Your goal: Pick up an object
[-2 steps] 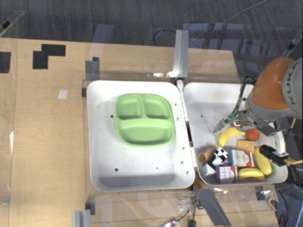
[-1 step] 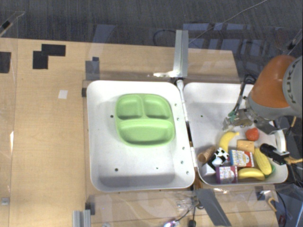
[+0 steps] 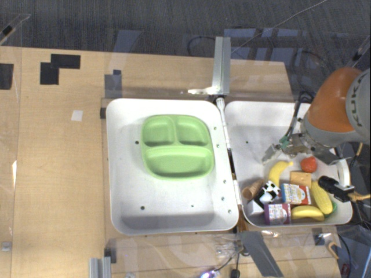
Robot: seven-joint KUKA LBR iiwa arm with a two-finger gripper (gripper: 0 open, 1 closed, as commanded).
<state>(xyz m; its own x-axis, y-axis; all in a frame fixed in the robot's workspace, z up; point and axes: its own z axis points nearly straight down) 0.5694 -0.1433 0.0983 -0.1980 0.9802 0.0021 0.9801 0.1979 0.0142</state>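
On the pale wooden worktop (image 3: 52, 172) we see two shallow white plastic bins. The left bin (image 3: 124, 207) holds a smooth green three-compartment tray (image 3: 175, 145). The right bin (image 3: 255, 126) holds a heap in its near corner: curved yellow bananas (image 3: 279, 171), a red ball (image 3: 309, 164), printed cartons (image 3: 295, 194). The hand (image 3: 288, 146) hangs just above the heap; we cannot tell its state.
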